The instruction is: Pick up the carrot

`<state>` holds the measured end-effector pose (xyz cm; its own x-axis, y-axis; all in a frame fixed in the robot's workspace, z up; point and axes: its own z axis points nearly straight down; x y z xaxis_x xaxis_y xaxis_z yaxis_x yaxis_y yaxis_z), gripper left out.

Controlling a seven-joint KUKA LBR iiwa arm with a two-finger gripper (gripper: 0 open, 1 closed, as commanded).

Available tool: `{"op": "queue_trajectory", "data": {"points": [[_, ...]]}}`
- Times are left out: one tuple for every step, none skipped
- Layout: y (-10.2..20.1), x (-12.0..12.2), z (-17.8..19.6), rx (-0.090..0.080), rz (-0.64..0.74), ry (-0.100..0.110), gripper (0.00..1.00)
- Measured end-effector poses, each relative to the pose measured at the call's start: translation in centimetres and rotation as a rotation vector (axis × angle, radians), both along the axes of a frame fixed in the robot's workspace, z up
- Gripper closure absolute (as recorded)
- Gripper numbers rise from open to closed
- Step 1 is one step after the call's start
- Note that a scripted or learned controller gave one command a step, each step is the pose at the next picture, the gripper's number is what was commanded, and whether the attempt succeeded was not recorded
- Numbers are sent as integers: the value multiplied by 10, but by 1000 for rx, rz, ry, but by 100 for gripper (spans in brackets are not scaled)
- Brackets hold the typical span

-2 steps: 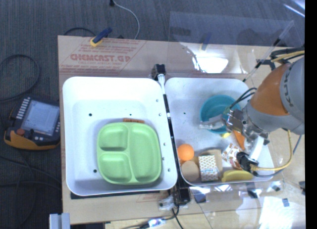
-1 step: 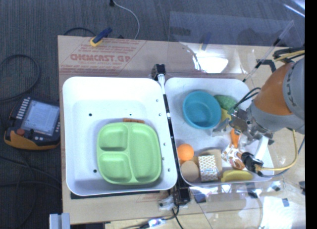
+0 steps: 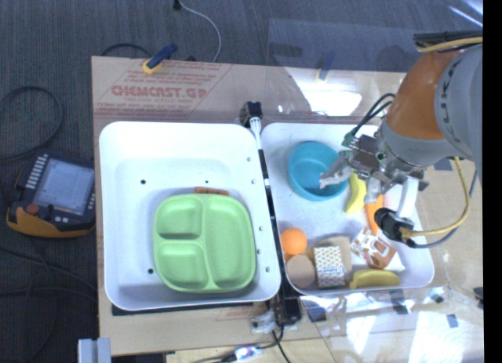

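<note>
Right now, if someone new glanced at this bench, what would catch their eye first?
Probably the light green divided plastic plate, lying alone in the left white bin. Next, the grey arm with its orange band reaching over the right white bin, where a round blue bowl, a small orange ball and a yellow banana crowd together.

"CHEMCAST GP" on brown board (image 3: 157, 91)

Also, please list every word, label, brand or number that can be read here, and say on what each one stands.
"CHEMCAST GP" in red, on the brown protective sheet behind the left bin.
Print on the snack packet in the right bin: too small to read.
Screen of the handheld pendant on the floor: too blurred to read.
</note>
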<state>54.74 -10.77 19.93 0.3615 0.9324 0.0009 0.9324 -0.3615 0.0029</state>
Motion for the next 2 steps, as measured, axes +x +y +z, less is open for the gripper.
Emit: {"op": "queue_trajectory", "data": {"points": [[-61, 5, 51, -5, 206, 6, 100], [-60, 5, 51, -4, 207, 7, 0]]}}
